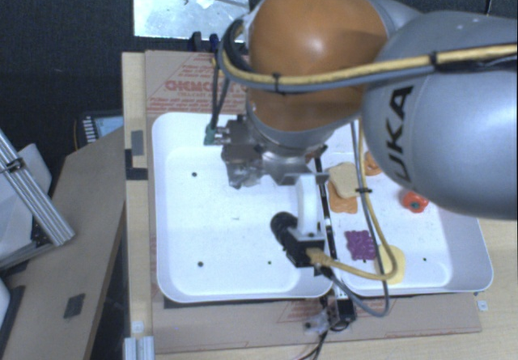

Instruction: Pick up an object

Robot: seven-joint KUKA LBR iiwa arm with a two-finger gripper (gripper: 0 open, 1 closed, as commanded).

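Camera view, looking down at a slant: finds the grey KUKA arm with its orange band (316,35) reaching in from the right and covering much of both bins. Places the two-finger gripper (240,172) low over the back of the shallow white left bin (202,229), seen as a grey metal block under the wrist. Cannot tell whether it is open or closed, or whether anything sits in it; the wrist hides that end.

Locates every candidate in the shallow white right bin (441,249), apart from the gripper:
- tan bread-slice-shaped toy (343,179), lying on a flat orange piece (344,205), just beside the divider between bins;
- small red-orange rounded toy (414,202), alone on bare floor;
- purple knobbly grape-cluster toy (360,245), partly crossed by a yellowish cable (356,269);
- pale yellow curved banana-like toy (394,264), near the front wall.

Judges all of these light, probably hollow plastic or foam, hence easily nudged and smooth enough to squirt out of a pinch. Favours the red-orange toy: free on all sides, thick enough to close across its middle. Expects trouble with the bread slice and orange piece, being flat, stacked and low against the floor. Advises taking the grapes across the narrow width, the banana across mid-curve.
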